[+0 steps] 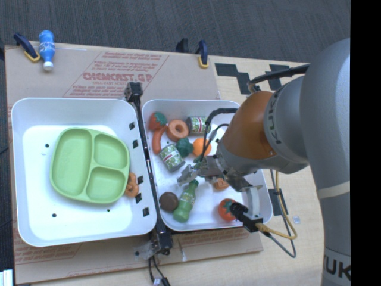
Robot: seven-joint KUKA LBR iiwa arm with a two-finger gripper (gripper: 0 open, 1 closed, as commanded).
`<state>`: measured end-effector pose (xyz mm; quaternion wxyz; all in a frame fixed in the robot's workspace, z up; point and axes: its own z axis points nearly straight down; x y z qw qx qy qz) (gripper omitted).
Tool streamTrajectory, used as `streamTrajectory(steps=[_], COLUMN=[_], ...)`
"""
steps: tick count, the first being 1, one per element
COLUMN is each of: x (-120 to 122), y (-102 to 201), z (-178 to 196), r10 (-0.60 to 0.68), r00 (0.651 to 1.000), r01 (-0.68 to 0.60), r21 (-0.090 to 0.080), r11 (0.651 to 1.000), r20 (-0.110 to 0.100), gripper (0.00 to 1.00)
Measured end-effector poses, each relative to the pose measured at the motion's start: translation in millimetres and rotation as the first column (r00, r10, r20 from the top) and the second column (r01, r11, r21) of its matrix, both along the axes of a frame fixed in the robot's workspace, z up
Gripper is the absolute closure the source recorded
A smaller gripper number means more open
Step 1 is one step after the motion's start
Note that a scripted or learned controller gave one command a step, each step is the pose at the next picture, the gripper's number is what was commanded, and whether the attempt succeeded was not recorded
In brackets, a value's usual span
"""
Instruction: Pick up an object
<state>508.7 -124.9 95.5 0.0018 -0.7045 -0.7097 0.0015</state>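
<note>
Toys (178,154) lie heaped in the right bin (262,210) within the arm's reach, the claw (191,174) low among them beside the green bottle (186,200); whether it has anything clamped I cannot tell.

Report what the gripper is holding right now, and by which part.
Cannot be told. The gripper hangs in the right bin just above the green bottle, and nothing shows between its fingers.

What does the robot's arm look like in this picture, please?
The arm is bulky, rounded and grey, with a broad orange band above the wrist. Black cables loop around that band, and a yellow cable trails beneath. Dark lettering marks the base at lower right. The tool is small, metallic grey.
</note>
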Motion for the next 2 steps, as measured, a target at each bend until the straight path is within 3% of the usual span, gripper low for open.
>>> streamTrajectory(steps=[1,2], x=[0.7,1.4], y=[-0.1,0.1], z=[10.4,20.4], r10=[0.005,0.011], r00=[1.000,1.000], r01=[-0.005,-0.011], r21=[-0.001,-0.003], r11=[1.000,1.000], r20=[0.000,0.000], gripper=[1.00,1.00])
